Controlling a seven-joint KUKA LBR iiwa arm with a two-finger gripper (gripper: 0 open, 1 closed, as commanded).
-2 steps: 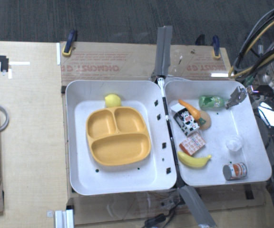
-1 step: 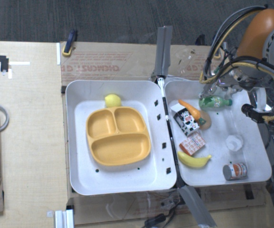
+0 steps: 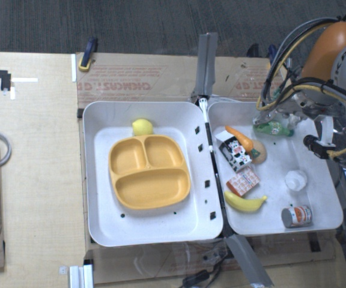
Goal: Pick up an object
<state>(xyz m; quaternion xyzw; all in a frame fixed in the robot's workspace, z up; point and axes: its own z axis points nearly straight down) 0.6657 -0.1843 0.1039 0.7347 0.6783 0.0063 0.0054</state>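
Reaching into the right bin (image 3: 332,179), tool (image 3: 275,122) (perhaps over a green bottle (image 3: 273,128)), cable-hidden, grip state unclear

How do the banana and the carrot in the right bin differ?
The banana is yellow and curved; the carrot is orange and straight. The banana lies near the bin's front, beside a red-and-white packet; the carrot lies farther back, against a black-and-white carton. Both look like toy food lying flat in the right bin.
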